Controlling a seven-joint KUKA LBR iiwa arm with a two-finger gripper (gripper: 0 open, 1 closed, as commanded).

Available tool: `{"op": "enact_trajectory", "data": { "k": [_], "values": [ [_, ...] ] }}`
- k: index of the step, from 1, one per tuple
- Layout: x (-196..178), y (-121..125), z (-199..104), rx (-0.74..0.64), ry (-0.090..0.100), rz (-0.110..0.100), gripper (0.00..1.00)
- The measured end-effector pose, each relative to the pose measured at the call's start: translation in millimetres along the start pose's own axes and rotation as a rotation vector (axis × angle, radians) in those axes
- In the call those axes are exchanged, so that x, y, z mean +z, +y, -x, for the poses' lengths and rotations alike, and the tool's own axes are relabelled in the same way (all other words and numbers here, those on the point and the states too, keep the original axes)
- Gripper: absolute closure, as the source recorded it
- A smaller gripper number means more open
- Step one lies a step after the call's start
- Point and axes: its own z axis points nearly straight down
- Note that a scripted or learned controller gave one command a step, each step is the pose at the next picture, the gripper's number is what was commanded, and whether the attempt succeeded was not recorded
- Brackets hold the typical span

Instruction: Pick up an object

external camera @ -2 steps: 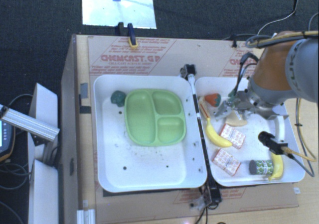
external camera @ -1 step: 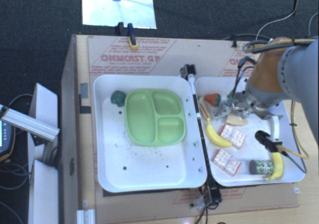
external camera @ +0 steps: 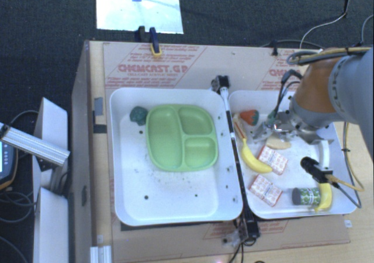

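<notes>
BENCH-TOP PICK: A grey KUKA arm leans in over the bin nearer its base, its gripper hanging low above the bin's far half, between the middle and the wall shared with the neighbouring bin. Whether the gripper is released or clenched cannot be told from this angle, and nothing is visibly held in it.

The likeliest target, a small tan piece, lies just beside the gripper on the side toward the bin's near edge, apparently flat on the floor; contact between the two cannot be confirmed. A red strawberry-like fruit sits close on the other side, toward the far corner at the shared wall.

A banana lies closer to the near edge, its long axis slanting from the shared wall out toward the bin's middle. One red-and-white packet lies at the banana's outer end, touching it or nearly so. A second packet lies nearer the near edge, and a dark can rests on its side by that edge.

The coming move looks like a slight shift toward the near edge and a short drop. Room is tight: the banana and first packet lie near the tan piece, and the smooth white floor may let it skid.

The neighbouring bin holds a green divided plate and a dark green lump, well apart from the arm.
</notes>
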Motion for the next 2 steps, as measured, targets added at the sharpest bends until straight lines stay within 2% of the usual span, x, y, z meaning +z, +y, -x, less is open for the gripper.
{"op": "enact_trajectory", "data": {
  "k": [1,2],
  "values": [
    [0.7,35.8,-25.4,0.000,0.000,-0.004,0.00],
    [0.5,17.0,-12.1,0.000,0.001,-0.002,0.00]
  ]
}}
